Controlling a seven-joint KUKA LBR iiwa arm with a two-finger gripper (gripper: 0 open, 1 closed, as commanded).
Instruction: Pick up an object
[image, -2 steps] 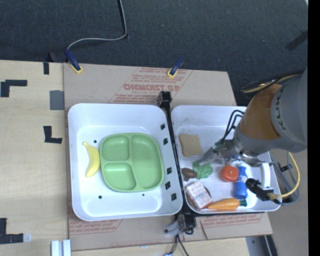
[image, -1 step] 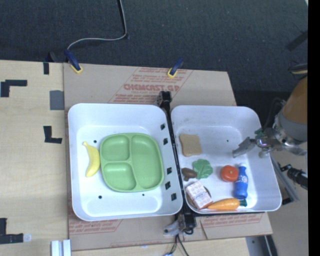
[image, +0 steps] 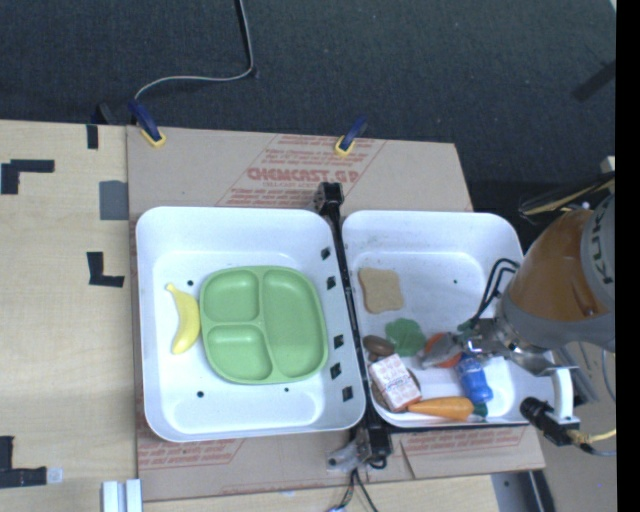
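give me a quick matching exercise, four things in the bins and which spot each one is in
Things:
1. banana
2. green tray
3. carrot
4. tan square

Places:
A. near edge of the right bin
B. middle of the left bin
C. upper left part of the right bin
D. left bin, just left of the tray

Pairs: 1-D, 2-B, 3-A, 4-C

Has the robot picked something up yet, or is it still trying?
Nothing looks picked up yet. The gripper is low in the right bin, right by the blue bottle, but I can't see anything between its fingers. The carrot, the snack packet and the banana in the left bin all lie flat. Grabbing and lifting is left.
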